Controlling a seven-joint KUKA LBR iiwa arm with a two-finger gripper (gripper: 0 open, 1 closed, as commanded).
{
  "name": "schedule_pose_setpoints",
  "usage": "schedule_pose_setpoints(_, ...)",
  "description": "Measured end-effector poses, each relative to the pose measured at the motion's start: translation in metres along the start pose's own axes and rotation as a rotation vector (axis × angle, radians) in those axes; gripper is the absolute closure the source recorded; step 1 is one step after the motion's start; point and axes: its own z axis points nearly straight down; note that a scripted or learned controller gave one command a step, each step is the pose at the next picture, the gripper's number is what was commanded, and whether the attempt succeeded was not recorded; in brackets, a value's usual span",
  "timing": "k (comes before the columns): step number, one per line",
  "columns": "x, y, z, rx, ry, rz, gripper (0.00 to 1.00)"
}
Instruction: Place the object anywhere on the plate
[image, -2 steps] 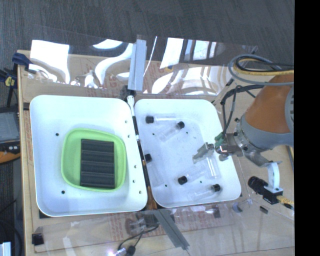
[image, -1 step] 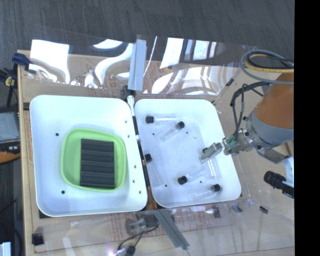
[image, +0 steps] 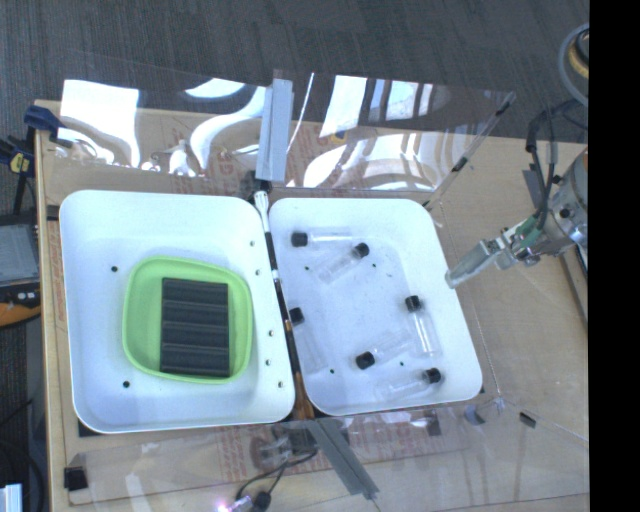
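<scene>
A lime-green plate (image: 136, 322) lies in the left white bin (image: 85, 250). A dark ribbed block (image: 195, 327) rests flat on the plate. The right white bin (image: 455, 350) holds several clear vials with black caps, among them one at the back (image: 322, 240), one by the right wall (image: 421, 325) and one at the front (image: 408, 383). My gripper (image: 464, 269) hangs just outside the right bin's right rim, above the bench, slanting down and to the left. No vial is seen in it.
A clear acrylic screen (image: 400, 120) stands behind the bins and along the right side. A grey upright bar (image: 273, 130) rises at the back between the bins. Cables and clamps (image: 300, 450) lie along the front edge.
</scene>
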Motion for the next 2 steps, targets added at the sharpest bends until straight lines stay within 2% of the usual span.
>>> schedule_pose_setpoints(1, 0.0, 0.0, -0.006, 0.004, 0.0, 0.095, 0.0)
schedule_pose_setpoints(2, 0.001, 0.0, 0.054, 0.004, 0.002, 0.151, 0.0)
